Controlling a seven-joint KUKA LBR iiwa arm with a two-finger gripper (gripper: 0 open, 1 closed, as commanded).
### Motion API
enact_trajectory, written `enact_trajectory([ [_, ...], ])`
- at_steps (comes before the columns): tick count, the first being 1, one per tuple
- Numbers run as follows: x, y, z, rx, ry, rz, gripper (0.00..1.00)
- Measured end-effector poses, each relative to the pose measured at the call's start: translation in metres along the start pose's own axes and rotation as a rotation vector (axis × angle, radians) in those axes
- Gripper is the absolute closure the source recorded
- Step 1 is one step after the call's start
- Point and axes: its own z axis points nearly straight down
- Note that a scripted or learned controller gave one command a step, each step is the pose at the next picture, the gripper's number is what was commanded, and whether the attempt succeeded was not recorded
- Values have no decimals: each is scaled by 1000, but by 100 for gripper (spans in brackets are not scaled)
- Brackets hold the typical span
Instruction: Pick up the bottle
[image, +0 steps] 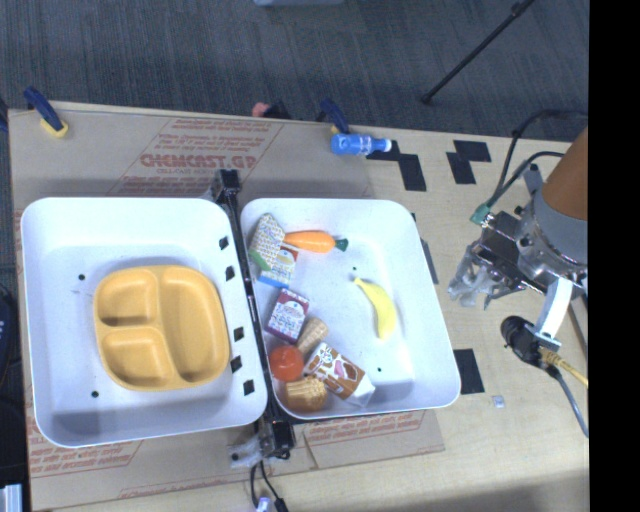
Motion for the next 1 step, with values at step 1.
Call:
enact_trajectory([
  [1, 1, -1, 10, 3, 1, 320, 100],
])
